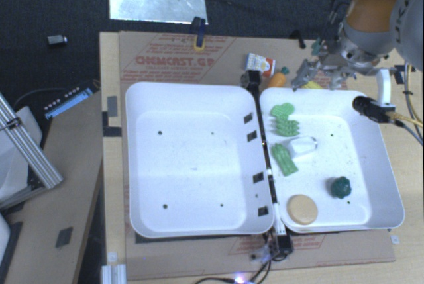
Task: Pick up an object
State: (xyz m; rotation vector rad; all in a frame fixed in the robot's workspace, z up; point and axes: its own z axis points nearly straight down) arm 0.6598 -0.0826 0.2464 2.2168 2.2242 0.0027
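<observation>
Arm poised above the right bin, nothing picked yet.
The two-finger gripper (320,77), fingers apart and empty at upper right, should descend squarely over the green ridged block (285,111) before closing.

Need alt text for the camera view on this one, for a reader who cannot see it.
A grey arm with an orange band reaches in from the right, its gripper hovering over the far edge of the right bin. That bin holds two green ridged pieces, a clear piece, a dark green lump and a tan disc. The left bin sits alongside it.
</observation>
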